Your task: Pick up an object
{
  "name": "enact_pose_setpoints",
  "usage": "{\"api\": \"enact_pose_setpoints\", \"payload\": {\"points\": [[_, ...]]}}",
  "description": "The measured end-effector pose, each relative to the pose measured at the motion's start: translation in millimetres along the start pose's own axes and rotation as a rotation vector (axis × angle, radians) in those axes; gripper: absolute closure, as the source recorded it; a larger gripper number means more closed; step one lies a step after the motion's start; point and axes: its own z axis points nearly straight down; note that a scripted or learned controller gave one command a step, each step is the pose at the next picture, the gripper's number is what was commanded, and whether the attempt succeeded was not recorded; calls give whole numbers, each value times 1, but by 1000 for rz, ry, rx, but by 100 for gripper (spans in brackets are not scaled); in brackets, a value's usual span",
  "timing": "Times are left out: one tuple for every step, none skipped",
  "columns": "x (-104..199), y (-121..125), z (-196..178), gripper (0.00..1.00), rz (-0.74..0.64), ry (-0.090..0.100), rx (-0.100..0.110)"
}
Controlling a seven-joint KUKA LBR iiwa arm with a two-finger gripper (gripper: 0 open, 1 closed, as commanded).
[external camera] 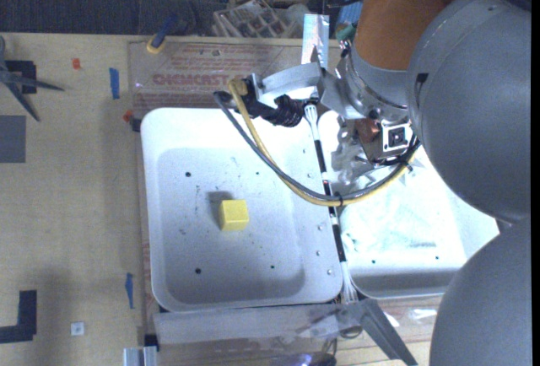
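On the left bin floor sits a small yellow cube.

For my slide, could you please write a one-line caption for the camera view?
A yellow block lies in the left white bin while the grey arm's gripper hangs near the divide between both bins.

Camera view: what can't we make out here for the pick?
- End effector: finger state unreadable in the camera view; cables and the wrist body crowd it.
- Right bin: much of it hidden by the grey arm; the bare part is glare-washed, so contents unclear.
- Yellow block in the left bin: plainly visible, but surface detail too small to read.
- Small dark specks on the left bin floor: too small to identify.
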Motion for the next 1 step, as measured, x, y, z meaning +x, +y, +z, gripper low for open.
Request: {"api": "enact_pose_setpoints", "payload": {"points": [[1,1,-10,100,2,2,-2]]}}
